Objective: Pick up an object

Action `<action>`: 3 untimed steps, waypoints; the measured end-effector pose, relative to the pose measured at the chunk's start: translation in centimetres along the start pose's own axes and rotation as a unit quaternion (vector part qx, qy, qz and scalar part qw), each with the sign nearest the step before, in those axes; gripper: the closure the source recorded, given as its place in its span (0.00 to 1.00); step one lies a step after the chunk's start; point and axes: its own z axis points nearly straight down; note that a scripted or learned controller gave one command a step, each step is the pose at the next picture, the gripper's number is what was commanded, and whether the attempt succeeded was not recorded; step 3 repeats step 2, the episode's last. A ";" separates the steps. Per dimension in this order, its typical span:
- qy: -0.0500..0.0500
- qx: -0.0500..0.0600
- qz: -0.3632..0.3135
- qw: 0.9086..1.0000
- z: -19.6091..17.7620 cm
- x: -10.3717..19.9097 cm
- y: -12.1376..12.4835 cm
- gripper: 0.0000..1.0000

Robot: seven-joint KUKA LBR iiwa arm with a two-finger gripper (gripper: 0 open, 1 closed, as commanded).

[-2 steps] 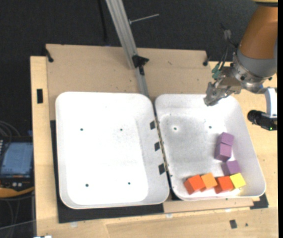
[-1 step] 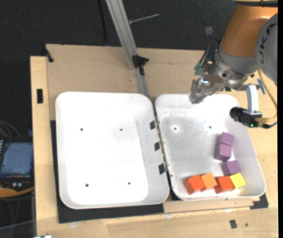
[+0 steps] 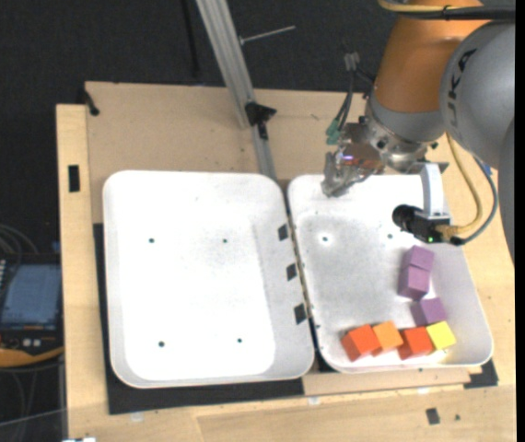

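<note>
Two white bins sit side by side on the bench. The left bin (image 3: 193, 279) has only a few small dark dots on its floor. The right bin (image 3: 355, 256) holds the blocks, all down in its near right corner. A purple block (image 3: 417, 271) lies by the right wall, and a second purple block (image 3: 429, 309) sits just near of it. Along the near wall is a row: a red-orange block (image 3: 361, 342), an orange block (image 3: 388, 335), a red block (image 3: 416, 342) and a yellow block (image 3: 441, 335), close together and maybe touching.

The gripper (image 3: 341, 178) hangs over the far left corner of the right bin, well apart from all the blocks. It is small and blurry here, so I cannot tell how wide it is open, and I see nothing in it. The arm (image 3: 428, 63) comes in from the far right, big and orange and grey.

The middle and far part of the right bin floor is bare, so there is open room there.

The bench (image 3: 74, 247) is light wood. A grey pole (image 3: 230, 63) leans across the far side. A small screen (image 3: 28, 297) with wires sits on the dark floor at the left.
</note>
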 end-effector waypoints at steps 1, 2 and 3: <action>0.001 -0.002 -0.001 1.000 -0.3 5.5 1.0 1.00; 0.000 0.000 0.000 1.000 1.6 10.0 1.5 1.00; 0.000 0.000 0.000 1.000 1.6 10.0 1.5 1.00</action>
